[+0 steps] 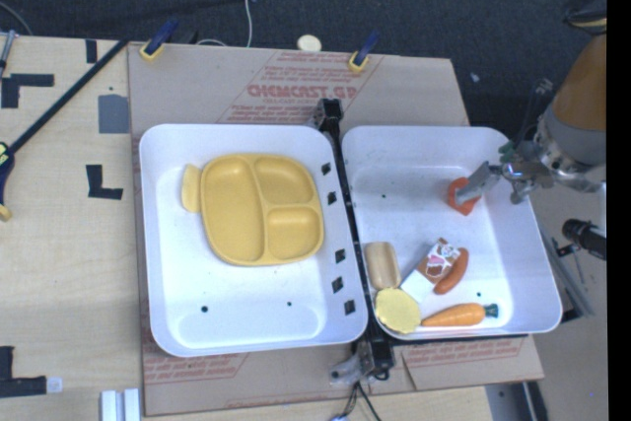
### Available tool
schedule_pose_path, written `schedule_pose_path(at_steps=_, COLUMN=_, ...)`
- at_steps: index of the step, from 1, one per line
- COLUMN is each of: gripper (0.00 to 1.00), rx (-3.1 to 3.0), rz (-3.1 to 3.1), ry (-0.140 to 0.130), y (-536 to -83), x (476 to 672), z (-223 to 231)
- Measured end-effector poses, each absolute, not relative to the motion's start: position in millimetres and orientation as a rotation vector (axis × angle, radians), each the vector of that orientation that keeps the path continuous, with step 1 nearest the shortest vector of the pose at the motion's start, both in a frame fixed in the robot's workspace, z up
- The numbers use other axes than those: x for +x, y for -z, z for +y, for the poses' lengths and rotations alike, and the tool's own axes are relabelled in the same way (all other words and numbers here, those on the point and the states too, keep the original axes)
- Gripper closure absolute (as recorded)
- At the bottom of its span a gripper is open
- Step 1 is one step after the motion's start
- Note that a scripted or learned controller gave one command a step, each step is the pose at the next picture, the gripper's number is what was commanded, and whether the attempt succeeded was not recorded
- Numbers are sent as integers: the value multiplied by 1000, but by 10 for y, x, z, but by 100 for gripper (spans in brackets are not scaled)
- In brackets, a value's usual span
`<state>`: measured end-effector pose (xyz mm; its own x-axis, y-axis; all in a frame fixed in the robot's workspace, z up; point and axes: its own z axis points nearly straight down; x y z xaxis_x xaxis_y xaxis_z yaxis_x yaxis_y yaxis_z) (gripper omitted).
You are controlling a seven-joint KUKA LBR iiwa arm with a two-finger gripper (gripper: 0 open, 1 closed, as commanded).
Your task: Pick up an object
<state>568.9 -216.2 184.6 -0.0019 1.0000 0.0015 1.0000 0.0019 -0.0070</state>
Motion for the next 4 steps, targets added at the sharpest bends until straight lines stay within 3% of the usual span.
schedule_pose_path(at_steps=1, gripper=0, rx=-2221, rz=-2225, ry=0, y=-953, x=6315, z=-2226)
schedule_pose_path(at_steps=2, gripper=0, rx=-2222, rz=-2224, ry=-1, y=-853, x=5993, z=-2122)
schedule_pose_path(at_steps=3, gripper=0, rx=-2222, rz=-2221, ry=0, y=-858, x=5212, z=-1937)
schedule_pose_path(at_steps=4, gripper=0, rx=-2222, rz=-2227, ry=2, y=-856, x=5793, z=-2173)
